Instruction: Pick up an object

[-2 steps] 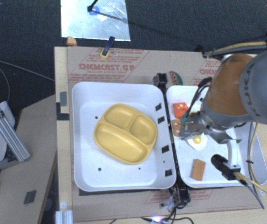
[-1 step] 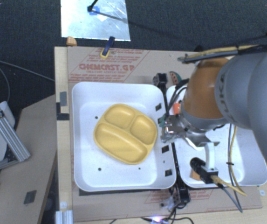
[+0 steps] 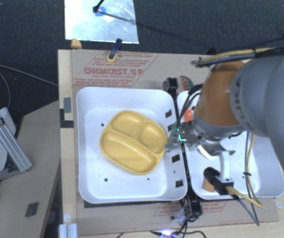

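Near edge of counter [image 3: 42, 133]: cardboard sheet [image 3: 132, 69] under two white bins, side by side.

Left bin [image 3: 96, 185]: one yellow tray [image 3: 132, 140] with three compartments, lying flat and skewed to the bin walls, about mid-bin. Its right rim sits close to the bin's right wall. This is the likeliest thing to pick.

Gripper [image 3: 174, 144] is low at the left bin's right wall, just beside or touching the tray's right rim; can't tell which. Wrist and arm [image 3: 260, 93] hang over the right bin [image 3: 269, 180] and cover much of it. Can't tell how the gripper is set; the tip is too small and shadowed. Nothing visibly held.

Farther back in the right bin, a small orange bit [image 3: 187, 114] shows beside the wrist; unclear what it is.

Judgement: approach or grasp step, tray not lifted. Tray is still flat on the bin floor. The next move calls for a firm pinch on the thin rim, then a straight lift. The tray is wide and shallow, so an edge grip may let it tilt or slip, and the bin wall crowds that side.
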Tool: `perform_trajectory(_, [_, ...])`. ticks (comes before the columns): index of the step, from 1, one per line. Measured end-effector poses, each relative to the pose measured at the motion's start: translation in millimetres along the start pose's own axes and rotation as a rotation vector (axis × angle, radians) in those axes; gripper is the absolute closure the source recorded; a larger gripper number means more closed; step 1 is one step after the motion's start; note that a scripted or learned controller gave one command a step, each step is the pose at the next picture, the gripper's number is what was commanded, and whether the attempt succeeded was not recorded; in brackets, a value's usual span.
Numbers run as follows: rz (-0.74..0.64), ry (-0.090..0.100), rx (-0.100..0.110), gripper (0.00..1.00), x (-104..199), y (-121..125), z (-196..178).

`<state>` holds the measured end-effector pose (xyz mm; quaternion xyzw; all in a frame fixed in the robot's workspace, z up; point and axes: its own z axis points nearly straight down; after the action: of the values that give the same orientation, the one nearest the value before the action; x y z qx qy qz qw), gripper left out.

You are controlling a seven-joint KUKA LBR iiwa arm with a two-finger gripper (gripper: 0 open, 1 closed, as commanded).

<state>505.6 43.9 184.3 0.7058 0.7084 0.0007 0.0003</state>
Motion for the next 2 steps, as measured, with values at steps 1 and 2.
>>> perform_trajectory(1, [0.007,-0.002,0.001,0.00,-54.4,-19.4,0.0])
perform_trajectory(2, [-0.004,0.001,-0.014,0.00,-31.2,-16.4,-117.8])
